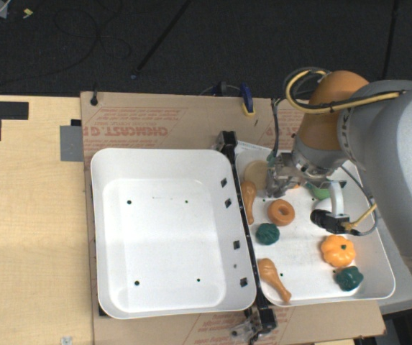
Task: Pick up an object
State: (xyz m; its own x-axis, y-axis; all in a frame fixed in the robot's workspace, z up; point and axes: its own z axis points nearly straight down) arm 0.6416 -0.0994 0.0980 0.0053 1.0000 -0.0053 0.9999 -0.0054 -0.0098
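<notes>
camera spot: fixed up above the bench (33, 214), looking down at a bit of a slant
facing: pretty much square on the two white bins, left bin (162, 185) and right bin (374, 282) both fully in shot
distance: mid-range, dark floor up top
arm (378, 135): comes in from the right

Light falls evenly from above, bright on the two white bins (166, 228), whose floors verge on washed out with little surface detail. Soft, short shadows sit under the arm (364, 131) and beside the small objects. The floor beyond the bench (26, 214) is very dark. Focus is moderately soft overall, with slight graininess.
</notes>
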